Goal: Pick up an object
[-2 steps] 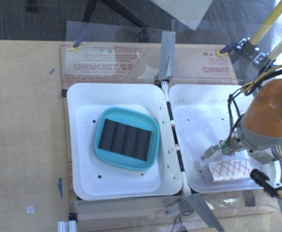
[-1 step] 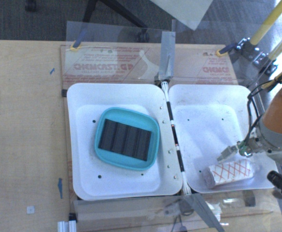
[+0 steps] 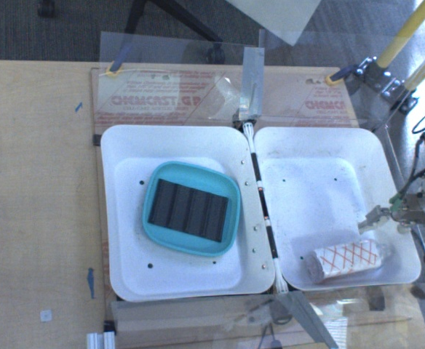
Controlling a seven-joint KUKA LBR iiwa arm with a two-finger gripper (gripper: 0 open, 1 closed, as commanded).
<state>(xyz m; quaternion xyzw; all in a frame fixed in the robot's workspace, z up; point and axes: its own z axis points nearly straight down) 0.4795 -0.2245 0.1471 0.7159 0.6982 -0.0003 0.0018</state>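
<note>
Left bin (image 3: 118, 195) held teal tray (image 3: 191, 208) with dark ribbed insert, lying flat near centre. Right bin (image 3: 307, 151) held white box with orange lattice print (image 3: 346, 259), on its side near front wall. Gripper (image 3: 376, 217) at bin's right edge, just above box, apart from it; finger spread could not be told.

This is a robotics lab or test room set up in an office-like space. A pale wooden desk (image 3: 30, 195) carries two shallow white bins (image 3: 125, 267) mounted side by side on a clear plastic sheet with red lettering (image 3: 147, 97), fixed with metal brackets (image 3: 252, 82). Behind the desk lie grey carpet (image 3: 23, 35) and the wheeled black base of an office chair (image 3: 143, 2), and loose cables (image 3: 420, 166) hang at the right.
</note>
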